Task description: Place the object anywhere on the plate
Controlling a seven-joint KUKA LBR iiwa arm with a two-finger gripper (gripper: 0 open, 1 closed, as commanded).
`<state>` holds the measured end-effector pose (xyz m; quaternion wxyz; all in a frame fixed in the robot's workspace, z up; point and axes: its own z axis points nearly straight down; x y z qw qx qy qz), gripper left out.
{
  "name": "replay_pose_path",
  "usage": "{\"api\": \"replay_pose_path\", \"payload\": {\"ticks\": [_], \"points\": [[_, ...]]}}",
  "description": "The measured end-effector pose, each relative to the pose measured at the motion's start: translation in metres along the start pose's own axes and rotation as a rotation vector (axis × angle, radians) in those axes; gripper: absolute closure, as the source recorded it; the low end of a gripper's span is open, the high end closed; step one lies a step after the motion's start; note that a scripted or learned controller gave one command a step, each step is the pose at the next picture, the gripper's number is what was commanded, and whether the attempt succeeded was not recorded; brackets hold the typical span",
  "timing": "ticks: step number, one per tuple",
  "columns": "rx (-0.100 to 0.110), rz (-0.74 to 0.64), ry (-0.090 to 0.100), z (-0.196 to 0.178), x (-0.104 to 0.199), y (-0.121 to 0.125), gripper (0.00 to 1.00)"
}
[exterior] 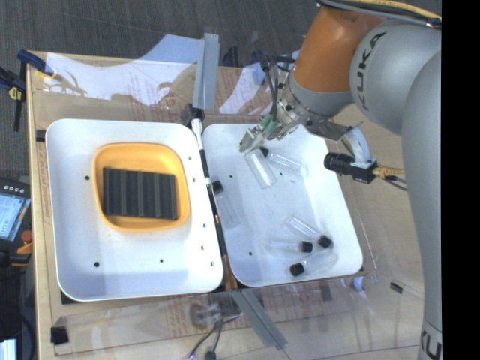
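a slanted overhead view of my worktop [45, 306], which carries two shallow white bins side by side. the left bin [75, 246] holds a yellow plate [139, 156] with rounded corners and a dark ribbed insert [141, 193] in its middle. nothing lies on that plate.

the right bin [330, 193] holds several clear plastic vials with black caps. a cluster of vials [304, 250] sits near the bin's lower right corner, a lone vial [225, 205] lies close to the left wall with its cap toward the top, and two more vials [271, 165] lie near the top of the bin.

my arm [375, 58], grey with an orange band, reaches in from the right. my tool [255, 141] hangs low over the upper part of the right bin, just beside those upper vials. whether its fingers are apart or together i cannot tell, and i see no vial between them.

my judgement: the task is at its early stage. no vial has been lifted, and none has reached the plate. what is left is nearly everything: a firm grasp on one vial, the carry across the divider [204, 178] between the bins, and the release over the plate.
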<state>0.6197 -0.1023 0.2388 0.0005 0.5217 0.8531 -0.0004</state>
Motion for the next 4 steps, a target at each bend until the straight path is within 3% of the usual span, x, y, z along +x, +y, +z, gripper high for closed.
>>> {"api": "replay_pose_path", "payload": {"ticks": [1,2,3,4], "points": [[0.0,0.001,0.0,0.0,0.0,0.0,0.0],[0.003,-0.264,0.003,0.047,0.019,0.034,0.0],[0.001,-0.294,0.001,0.007,0.071,0.037,0.0],[0.001,-0.395,0.001,0.034,0.121,0.081,0.0]]}}
